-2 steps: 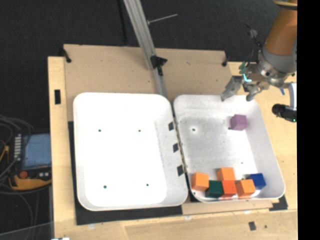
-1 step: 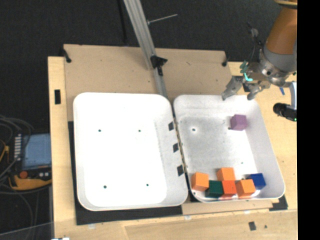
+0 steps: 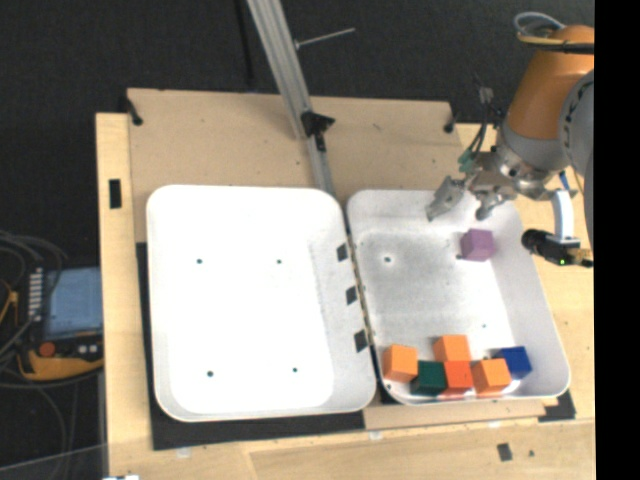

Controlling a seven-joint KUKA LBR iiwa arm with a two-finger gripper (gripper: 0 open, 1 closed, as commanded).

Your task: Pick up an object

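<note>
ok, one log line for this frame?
gripper: open, holding nothing | over right white bin far end | small purple cube: just beside it, loose

the two shallow white plastic bins (image 3: 250, 298) look smooth with a dull sheen, the right one greyed by scuffing. they sit on a matt, pale wooden bench (image 3: 220, 138). a ribbed, silvery metal rail (image 3: 285, 58) slants across the upper middle. the small purple block (image 3: 478, 245) looks matt.
</note>
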